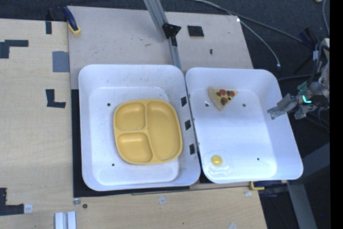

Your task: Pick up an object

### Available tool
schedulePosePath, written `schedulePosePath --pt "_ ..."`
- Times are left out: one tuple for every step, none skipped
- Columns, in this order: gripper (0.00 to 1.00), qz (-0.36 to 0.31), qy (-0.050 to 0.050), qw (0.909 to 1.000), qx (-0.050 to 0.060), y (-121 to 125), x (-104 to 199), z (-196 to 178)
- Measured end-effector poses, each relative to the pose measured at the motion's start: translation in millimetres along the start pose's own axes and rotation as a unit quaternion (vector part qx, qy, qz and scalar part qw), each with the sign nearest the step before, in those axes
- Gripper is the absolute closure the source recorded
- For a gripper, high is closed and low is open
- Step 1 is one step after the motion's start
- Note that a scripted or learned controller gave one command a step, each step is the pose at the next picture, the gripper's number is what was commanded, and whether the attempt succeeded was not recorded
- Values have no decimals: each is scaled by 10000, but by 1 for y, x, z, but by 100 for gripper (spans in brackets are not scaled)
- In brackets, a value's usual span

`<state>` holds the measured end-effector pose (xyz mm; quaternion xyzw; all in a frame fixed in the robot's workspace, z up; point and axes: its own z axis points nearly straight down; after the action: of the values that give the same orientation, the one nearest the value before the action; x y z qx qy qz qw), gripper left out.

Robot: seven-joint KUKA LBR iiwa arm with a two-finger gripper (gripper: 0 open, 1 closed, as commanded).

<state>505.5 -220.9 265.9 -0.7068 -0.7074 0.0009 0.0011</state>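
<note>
A toy pizza slice [222, 97] lies near the back of the right bin [268, 131]. A toy fried egg [217, 162], white with a yellow yolk, rests at that bin's front left. The gripper [280, 109] sits at the right bin's right rim, beyond both objects, with a grey finger [281, 106] pointing left over the edge. Nothing shows between its fingers.
A yellow divided plate [147, 131] lies in the left bin [96, 115]. A slanted metal pole [153, 0] rises behind the bins. Cables run across the dark floor at the back and right.
</note>
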Motion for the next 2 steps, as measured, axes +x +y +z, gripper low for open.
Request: schedulePosePath --pt "0 -1 -2 10000 -6 0 0 0" --pt "0 -1 2 10000 11 -3 6 45"
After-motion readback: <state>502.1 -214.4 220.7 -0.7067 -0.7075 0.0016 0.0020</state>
